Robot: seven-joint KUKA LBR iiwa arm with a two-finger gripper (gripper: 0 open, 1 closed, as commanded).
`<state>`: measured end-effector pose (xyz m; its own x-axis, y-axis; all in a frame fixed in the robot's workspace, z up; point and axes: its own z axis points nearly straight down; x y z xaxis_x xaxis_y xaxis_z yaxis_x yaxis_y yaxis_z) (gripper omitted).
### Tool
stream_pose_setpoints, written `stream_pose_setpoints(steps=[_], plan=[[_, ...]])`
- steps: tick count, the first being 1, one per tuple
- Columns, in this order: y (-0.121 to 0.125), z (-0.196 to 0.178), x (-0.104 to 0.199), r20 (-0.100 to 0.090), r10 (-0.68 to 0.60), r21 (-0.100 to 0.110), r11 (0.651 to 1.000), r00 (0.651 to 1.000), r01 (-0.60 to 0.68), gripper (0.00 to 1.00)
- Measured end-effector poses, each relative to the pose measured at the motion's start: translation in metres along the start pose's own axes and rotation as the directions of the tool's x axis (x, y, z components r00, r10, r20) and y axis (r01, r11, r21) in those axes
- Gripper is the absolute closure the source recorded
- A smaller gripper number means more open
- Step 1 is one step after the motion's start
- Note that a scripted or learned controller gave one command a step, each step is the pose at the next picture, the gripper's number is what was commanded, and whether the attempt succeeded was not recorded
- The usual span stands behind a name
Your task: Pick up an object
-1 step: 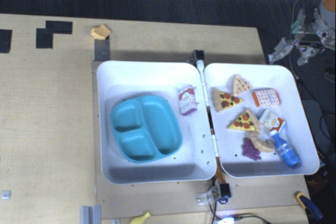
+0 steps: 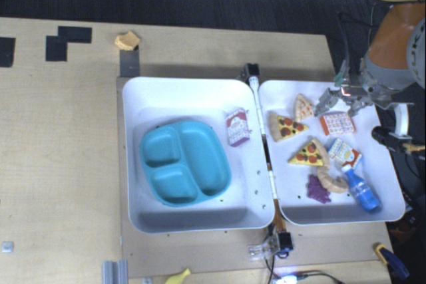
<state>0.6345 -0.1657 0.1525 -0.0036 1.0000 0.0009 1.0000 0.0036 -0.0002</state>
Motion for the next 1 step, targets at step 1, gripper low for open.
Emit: stream_pose_setpoints(steps=[1], plan=[[0.0194,0.0611,0.0298,0.005,-0.003,-0.014,1.000,1.000,0.004,0.00]])
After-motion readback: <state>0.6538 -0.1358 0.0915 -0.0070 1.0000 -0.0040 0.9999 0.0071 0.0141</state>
